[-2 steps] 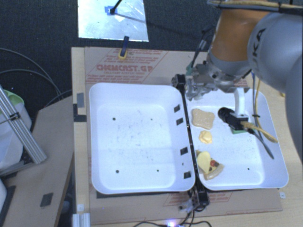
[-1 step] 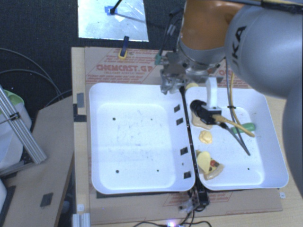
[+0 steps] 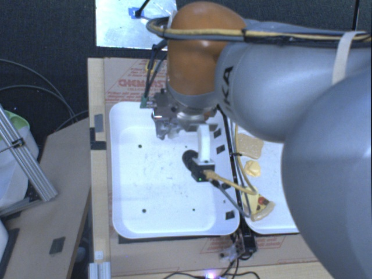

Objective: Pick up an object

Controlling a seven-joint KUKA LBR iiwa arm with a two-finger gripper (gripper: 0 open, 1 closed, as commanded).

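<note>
There are two white bins, side by side. The left bin (image 3: 145,182) is in plain sight. The right bin (image 3: 272,185) is mostly hidden under the big grey arm (image 3: 290,80), and I can see just a strip of it.

There is one arm and one claw (image 3: 168,131). The claw hangs over the back part of the left bin, near its far rim. It looks dark and small from here, and I cannot tell if it is clenched or released.

Three things show in the right bin, in a row from back to front. There is a flat tan piece (image 3: 250,146), a small yellow lump (image 3: 253,168) and a pale wedge (image 3: 261,208) with a red spot. What they really are is hard to make out. All three lie apart from the claw, over in the other bin.

The left bin's floor has tiny dark specks and a few dark dots.

Both bins sit on cardboard (image 3: 125,81) with red letters, and the arm cuts some letters off. One shiny sheet (image 3: 131,13) lies behind the cardboard.
</note>
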